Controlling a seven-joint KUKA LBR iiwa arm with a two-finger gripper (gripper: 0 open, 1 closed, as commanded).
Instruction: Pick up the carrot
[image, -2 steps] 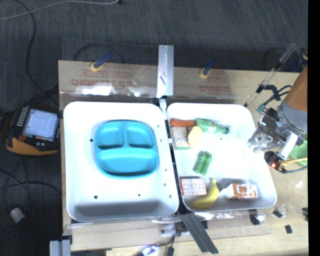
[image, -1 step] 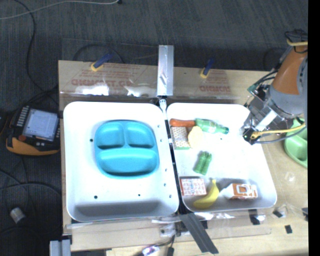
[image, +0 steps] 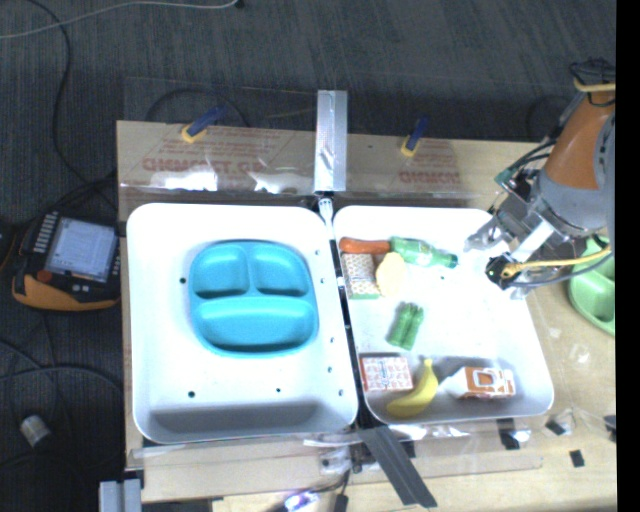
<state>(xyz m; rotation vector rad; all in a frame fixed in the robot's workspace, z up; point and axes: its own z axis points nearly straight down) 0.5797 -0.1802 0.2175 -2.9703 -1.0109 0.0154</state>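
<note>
The carrot is a small orange stick lying at the far left corner of the right bin, against the wall between the bins. A green bottle lies just to its right. My gripper hovers over the far right side of that bin, well to the right of the carrot and apart from it. Its fingers stand open with nothing between them.
Near the carrot lie a printed packet and a yellow piece. A green can, a banana, a red-and-white box and an orange carton fill the near part. The left bin holds a blue divided plate.
</note>
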